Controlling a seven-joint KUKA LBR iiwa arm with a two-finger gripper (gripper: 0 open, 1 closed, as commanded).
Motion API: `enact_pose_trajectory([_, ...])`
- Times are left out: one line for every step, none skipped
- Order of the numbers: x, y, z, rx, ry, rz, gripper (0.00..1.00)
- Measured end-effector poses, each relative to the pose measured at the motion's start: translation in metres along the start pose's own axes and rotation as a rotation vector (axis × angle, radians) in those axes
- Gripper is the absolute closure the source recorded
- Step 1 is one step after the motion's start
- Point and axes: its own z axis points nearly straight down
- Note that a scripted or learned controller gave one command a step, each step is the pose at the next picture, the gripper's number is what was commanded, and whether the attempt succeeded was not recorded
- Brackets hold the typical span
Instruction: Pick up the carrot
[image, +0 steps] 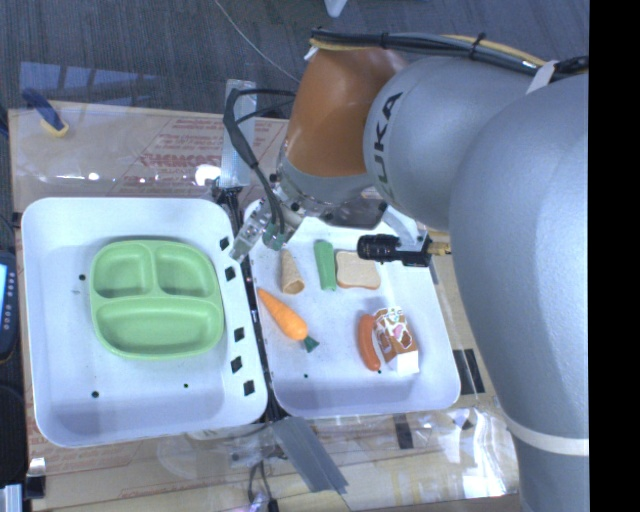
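Observation:
The carrot is orange with a small green stub at its lower right end. It lies slantwise on the floor of the right bin, close to that bin's left wall. My gripper hangs over the right bin's upper left corner, near the divide between the two bins. It sits above and a little left of the carrot, apart from it, with nothing seen in its grasp. The grey arm with its orange band covers the bench behind it.
In the right bin lie a tan cork-like piece, a green stick, a toast slice, a sausage and a red-and-white packet. The left bin holds a green divided plate.

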Motion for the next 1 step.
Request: enact_pose_trajectory([0.0135,-0.0992,0.0426,0.005,0.006,0.455,1.00])
